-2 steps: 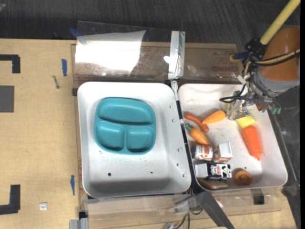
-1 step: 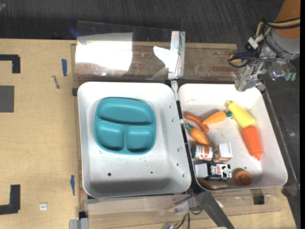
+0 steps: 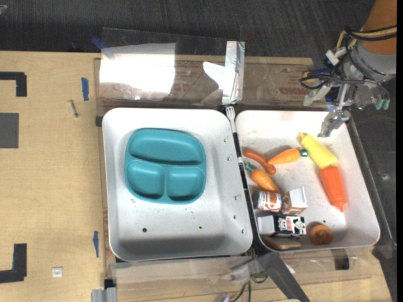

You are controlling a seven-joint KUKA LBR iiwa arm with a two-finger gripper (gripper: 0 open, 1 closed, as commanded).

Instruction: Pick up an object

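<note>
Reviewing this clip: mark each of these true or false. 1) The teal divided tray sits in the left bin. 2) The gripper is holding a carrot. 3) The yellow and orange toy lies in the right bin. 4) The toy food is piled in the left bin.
1) True: the teal tray lies in the left bin.
2) False: the gripper hangs above the right bin with nothing between its fingers.
3) True: the yellow and orange toy lies there.
4) False: the toy food, such as the carrot, is in the right bin.
</note>
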